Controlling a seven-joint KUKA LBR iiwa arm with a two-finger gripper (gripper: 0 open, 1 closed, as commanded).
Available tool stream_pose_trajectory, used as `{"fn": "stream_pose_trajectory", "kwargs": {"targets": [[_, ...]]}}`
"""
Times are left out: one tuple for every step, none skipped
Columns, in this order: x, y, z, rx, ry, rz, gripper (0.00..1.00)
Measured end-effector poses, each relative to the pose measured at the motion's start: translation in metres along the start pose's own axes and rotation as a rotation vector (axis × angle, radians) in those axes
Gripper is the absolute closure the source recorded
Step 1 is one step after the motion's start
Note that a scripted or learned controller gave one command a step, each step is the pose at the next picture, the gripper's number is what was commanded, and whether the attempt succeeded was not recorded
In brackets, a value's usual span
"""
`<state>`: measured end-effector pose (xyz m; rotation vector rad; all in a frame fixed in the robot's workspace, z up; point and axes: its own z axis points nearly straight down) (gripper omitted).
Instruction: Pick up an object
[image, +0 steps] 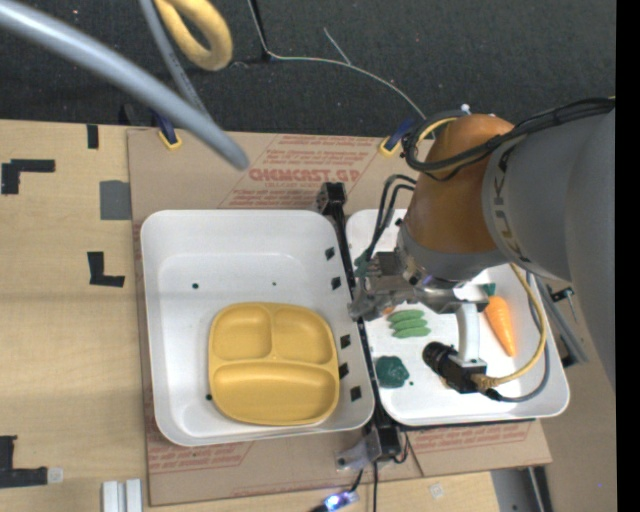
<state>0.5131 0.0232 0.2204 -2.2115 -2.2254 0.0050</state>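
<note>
My gripper hangs low over the left side of the right bin, close to the divider between the two bins. A light green pea pod lies just to its right and slightly nearer the front. In front of the pod sits a dark green lumpy piece. An orange carrot lies further right in the same bin, partly under the arm. The view shows nothing held in the gripper.
The left bin holds a yellow divided plate in its front half. The bulky grey and orange arm covers the back of the right bin. A cardboard sheet lies under both bins.
</note>
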Motion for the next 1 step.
{"fn": "stream_pose_trajectory", "kwargs": {"targets": [[0.0485,0.0122,0.0012,-0.002,0.0,-0.001,1.0]]}}
